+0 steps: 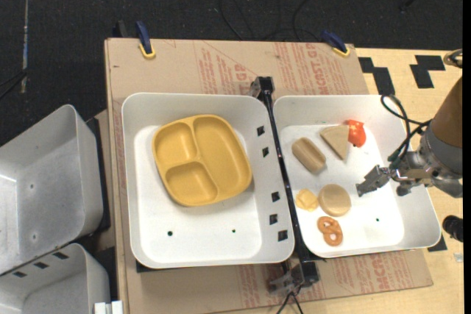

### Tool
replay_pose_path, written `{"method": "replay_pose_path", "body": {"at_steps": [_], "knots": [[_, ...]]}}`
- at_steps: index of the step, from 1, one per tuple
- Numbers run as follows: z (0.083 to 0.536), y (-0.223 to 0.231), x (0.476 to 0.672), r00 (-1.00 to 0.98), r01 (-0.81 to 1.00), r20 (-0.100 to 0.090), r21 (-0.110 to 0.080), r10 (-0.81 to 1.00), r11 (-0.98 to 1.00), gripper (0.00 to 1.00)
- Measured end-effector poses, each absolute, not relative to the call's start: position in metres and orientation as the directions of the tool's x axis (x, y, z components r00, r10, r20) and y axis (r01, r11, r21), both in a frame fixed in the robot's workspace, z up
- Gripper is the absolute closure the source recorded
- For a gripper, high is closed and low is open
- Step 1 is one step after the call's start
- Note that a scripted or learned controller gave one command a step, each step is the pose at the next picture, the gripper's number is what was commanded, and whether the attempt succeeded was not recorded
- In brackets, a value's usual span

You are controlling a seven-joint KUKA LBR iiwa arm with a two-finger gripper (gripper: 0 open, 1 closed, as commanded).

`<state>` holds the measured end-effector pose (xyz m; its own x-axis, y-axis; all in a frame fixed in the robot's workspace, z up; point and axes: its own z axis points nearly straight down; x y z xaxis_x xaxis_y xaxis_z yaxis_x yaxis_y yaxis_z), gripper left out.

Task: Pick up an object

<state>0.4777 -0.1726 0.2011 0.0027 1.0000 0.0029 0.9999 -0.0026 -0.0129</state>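
tray of yellow plastic lies in the left bin. right bin holds a tan log, wedge, red piece, two discs, pretzel. gripper hovers beside them, nothing between its fingers; spread unclear.

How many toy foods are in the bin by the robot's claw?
6. A red piece and tan wedge at the far side, a brown roll beside them, then a yellow bit, a tan disc and a pretzel nearer the camera.
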Motion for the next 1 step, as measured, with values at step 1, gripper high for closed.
{"method": "replay_pose_path", "body": {"at_steps": [1], "knots": [[0.2065,-0.1723,0.4807,-0.001,1.0,0.0,-0.001,1.0,0.001,0.0]]}}
